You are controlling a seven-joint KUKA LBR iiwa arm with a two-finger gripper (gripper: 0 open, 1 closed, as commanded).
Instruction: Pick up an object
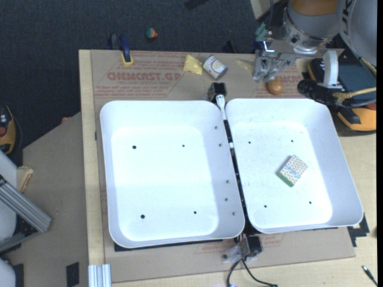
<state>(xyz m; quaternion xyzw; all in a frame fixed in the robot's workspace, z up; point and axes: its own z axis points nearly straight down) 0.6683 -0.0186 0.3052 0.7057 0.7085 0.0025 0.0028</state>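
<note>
A small patterned block (292,170), white with coloured dots and a green edge, lies tilted in the right bin (323,124), right of its middle. My gripper (267,68) hangs beyond the far rim of that bin, above the bench, well away from the block. Nothing shows between its fingers, and whether they stand open or shut is hard to read from here. The left bin (119,124) holds no object that I can see.
Behind the bins lie a yellow scrap (192,64), a small white box (215,67), a brown round object (275,86) under the gripper, and a blue-and-yellow clamp (125,48). Black and orange gear (335,94) sits at the far right.
</note>
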